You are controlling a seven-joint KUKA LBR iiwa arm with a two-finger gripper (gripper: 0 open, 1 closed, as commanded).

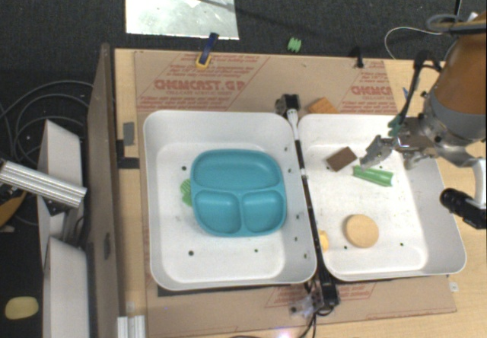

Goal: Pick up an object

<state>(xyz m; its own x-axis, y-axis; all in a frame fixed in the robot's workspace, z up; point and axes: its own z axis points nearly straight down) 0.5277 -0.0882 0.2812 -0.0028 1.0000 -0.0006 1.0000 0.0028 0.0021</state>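
Note:
The right bin point(437, 249) holds a brown rectangular block point(342, 158), a green elongated piece point(373, 175) and a round tan disc point(361, 231). A small yellow piece point(323, 240) lies at that bin's left edge. My gripper point(392, 148) hangs over the right bin's upper right part, just above the green piece and to the right of the brown block. One grey finger point(376, 151) points left toward the brown block. Nothing shows between the fingers.
The left bin point(163, 253) holds a blue divided tray point(237, 190) with a green item point(186, 192) peeking out at its left side. An orange block point(322, 106) lies on the cardboard behind the bins. The arm enters from the right.

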